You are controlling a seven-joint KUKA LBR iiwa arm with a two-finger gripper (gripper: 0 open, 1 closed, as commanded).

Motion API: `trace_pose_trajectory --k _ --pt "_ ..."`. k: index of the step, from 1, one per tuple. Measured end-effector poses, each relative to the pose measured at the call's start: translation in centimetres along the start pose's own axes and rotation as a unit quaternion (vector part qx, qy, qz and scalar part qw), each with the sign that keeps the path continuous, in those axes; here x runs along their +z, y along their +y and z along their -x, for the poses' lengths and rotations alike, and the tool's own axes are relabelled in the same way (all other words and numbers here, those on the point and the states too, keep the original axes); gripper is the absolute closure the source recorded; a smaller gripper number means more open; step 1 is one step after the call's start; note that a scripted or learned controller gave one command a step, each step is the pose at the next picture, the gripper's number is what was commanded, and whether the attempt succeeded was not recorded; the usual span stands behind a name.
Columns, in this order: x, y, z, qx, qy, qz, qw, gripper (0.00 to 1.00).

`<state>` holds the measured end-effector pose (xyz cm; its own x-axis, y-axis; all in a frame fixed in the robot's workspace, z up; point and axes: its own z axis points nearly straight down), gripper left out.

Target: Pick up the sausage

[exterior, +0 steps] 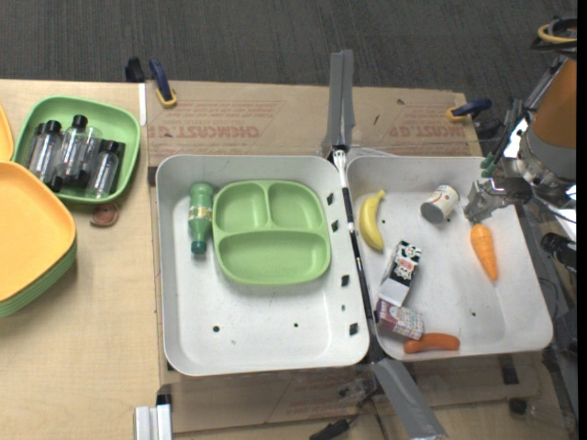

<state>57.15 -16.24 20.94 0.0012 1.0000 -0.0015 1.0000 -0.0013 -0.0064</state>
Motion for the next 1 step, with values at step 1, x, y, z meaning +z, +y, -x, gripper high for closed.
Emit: trace_pose_trajectory --k 1 --pt "-0.81 -0.02 0.19 0.001 0.0 -0.001 1.0 1.0"
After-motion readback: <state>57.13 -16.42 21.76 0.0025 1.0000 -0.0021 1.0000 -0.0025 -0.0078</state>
